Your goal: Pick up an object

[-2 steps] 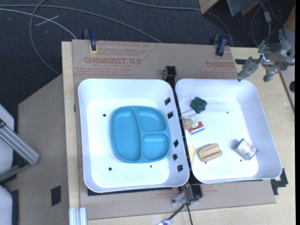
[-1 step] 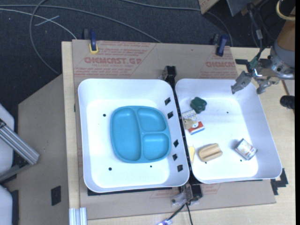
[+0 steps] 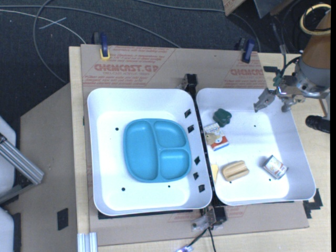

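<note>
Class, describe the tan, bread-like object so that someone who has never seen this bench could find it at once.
Start at the two white bins side by side and take the right-hand bin, not the one holding the blue divided plate. Look along its near edge, left of the small silver can and below the red and white packet. The tan bread-like object is the only plain, oblong, loaf-coloured piece there.

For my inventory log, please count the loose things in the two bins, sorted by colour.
Blue: 1, divided plate
Dark green: 1, small object
Tan: 1, block
White with red or orange: 1, small packet
Silver-white: 1, small can
Total: 5
</note>
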`<state>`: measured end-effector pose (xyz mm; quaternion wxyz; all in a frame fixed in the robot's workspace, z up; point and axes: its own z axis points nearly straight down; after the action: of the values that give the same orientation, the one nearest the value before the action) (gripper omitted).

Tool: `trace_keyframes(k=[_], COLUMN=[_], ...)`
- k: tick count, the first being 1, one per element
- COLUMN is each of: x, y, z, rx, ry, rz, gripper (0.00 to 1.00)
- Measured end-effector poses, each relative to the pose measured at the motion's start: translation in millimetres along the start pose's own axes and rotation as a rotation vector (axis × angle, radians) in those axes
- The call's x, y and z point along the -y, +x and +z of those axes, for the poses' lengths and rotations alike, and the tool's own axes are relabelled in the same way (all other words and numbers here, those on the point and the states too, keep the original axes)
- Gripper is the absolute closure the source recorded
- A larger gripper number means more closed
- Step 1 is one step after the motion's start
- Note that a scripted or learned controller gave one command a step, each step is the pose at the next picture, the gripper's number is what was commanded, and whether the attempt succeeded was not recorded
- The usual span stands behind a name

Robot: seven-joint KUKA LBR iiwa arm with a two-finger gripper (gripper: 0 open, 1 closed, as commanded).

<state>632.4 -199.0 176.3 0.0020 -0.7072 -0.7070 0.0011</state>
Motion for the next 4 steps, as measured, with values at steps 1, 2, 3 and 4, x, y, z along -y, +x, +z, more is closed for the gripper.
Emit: trace_keyframes(k=[1, 2, 3, 4], x=[4, 2, -3, -4], y=[-4, -5, -7, -7], z=[61, 45, 0, -47], rx=[-0.001, 0.001, 0.003, 0.004], ry=[0.001, -0.007, -0.011, -0.011], rz=[0.000, -0.001, -0.001, -0.001], gripper=[0.00, 1.00, 1.00, 1.00])
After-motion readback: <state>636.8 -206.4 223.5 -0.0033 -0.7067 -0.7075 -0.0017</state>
